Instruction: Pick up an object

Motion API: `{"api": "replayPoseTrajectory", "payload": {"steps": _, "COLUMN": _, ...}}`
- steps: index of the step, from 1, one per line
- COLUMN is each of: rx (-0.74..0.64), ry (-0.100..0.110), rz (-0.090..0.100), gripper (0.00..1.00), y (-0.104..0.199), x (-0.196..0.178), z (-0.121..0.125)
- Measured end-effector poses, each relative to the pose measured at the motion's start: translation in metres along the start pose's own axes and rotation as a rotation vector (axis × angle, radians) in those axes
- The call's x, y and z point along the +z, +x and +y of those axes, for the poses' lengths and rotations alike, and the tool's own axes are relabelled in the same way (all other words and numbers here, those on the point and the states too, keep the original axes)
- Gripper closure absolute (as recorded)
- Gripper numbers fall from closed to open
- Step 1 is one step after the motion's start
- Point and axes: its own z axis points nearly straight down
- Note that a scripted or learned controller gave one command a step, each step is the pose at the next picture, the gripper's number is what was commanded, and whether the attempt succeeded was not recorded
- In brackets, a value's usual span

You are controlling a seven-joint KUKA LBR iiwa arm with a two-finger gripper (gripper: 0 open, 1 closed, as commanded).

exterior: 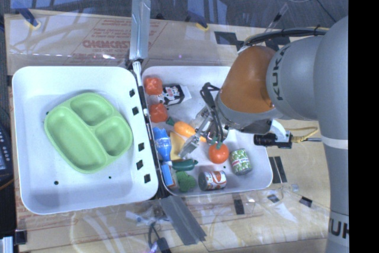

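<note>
My gripper (198, 130) is low inside the right bin (251, 178), reaching in from the right under the orange wrist band. Its fingers (192, 144) stand open, spread around the right end of an orange carrot-shaped toy (183, 128); nothing is gripped. A yellow piece (176, 143) lies just left of the lower finger. A red tomato (218, 153) sits just below and to the right of the gripper. Two more red tomatoes (153, 85) (158, 112) lie by the bin's left wall.
A blue bottle (161, 142), a green vegetable (186, 182), a labelled can (212, 179), a green can (240, 161) and a black-and-white toy (173, 93) also fill the right bin. The left bin (29, 186) holds a green divided plate (89, 130).
</note>
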Motion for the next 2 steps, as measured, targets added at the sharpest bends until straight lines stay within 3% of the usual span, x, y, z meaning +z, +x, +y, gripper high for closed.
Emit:
{"api": "replayPoseTrajectory", "payload": {"steps": 1, "rx": -0.004, "ry": -0.001, "rz": -0.001, "gripper": 1.0, "y": -0.001, "x": -0.01, "z": 0.001}}
{"api": "replayPoseTrajectory", "payload": {"steps": 2, "rx": 0.041, "ry": -0.003, "rz": -0.008, "gripper": 1.0, "y": 0.019, "x": -0.163, "z": 0.036}}
